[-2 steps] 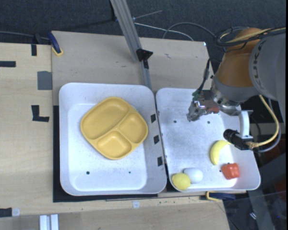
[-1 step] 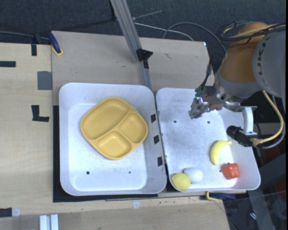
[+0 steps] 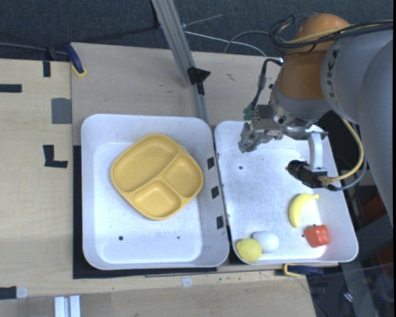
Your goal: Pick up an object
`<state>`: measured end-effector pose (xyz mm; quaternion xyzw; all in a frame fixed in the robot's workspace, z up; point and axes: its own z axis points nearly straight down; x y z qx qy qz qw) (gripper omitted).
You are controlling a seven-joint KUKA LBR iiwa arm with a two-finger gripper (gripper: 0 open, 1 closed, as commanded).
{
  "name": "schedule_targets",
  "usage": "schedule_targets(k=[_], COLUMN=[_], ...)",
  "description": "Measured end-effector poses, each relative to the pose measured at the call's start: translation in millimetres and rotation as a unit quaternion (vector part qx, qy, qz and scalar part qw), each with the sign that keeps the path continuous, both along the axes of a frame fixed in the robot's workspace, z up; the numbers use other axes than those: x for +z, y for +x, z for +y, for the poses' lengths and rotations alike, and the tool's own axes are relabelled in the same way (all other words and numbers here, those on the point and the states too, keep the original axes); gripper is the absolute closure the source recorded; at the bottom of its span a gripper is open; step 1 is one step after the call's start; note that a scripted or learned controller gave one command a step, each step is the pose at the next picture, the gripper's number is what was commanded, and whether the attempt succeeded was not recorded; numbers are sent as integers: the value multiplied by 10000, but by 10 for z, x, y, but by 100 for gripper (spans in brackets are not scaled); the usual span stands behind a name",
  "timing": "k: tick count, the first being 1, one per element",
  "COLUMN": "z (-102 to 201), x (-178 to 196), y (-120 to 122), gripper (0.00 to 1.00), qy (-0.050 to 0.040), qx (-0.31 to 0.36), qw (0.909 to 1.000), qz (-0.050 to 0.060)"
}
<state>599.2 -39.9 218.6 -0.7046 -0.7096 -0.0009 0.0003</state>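
Gripper [image 3: 249,141] hangs over the far left of the right bin [image 3: 264,190]; finger state cannot be told. Banana [image 3: 301,209] lies near right; yellow tray [image 3: 157,176] occupies the left bin [image 3: 96,197].

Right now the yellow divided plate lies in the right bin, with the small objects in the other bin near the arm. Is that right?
Not quite. The camera view shows the plate in the left bin. The small objects, among them a banana and a red piece, lie in the right bin, where the gripper hangs.
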Motion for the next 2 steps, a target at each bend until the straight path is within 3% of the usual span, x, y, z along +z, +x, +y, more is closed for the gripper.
schedule_targets(k=[2], z=[1153], x=[7], y=[208], gripper=[100], qy=[-2], qx=[-1], qw=[10000], qz=[15])
